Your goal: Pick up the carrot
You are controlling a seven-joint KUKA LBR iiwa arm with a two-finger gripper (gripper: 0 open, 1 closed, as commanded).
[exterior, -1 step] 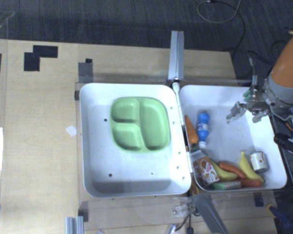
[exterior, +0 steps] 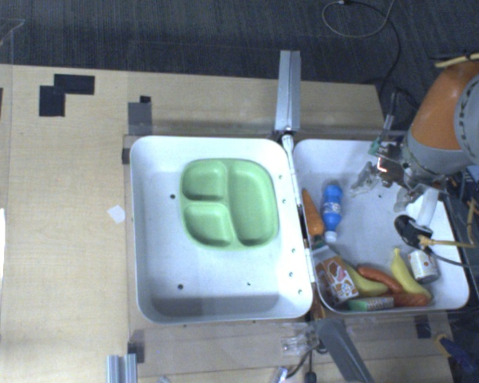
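Counter (exterior: 64, 214) carries 2 white bins side by side. Left bin (exterior: 144, 238) holds 1 green plate (exterior: 227, 202) with 3 compartments, lying flat near its centre. Right bin (exterior: 367, 230): the carrot (exterior: 310, 212) lies lengthwise against the bin's left wall, roughly mid-way along it, narrow end toward the far side. A blue bottle (exterior: 331, 208) lies just beside the carrot on its right, about parallel to it. At the near edge of the same bin sits a cluster: a brown snack packet (exterior: 336, 278), an orange-red elongated item (exterior: 374, 275) and a yellow banana-shaped item (exterior: 403, 276), close together. The arm (exterior: 443, 126) enters from the right over the far right corner. The claw (exterior: 381, 194) hangs above the bin's far half, well apart from the carrot, prongs spread, with bare bin floor between them and nothing held.
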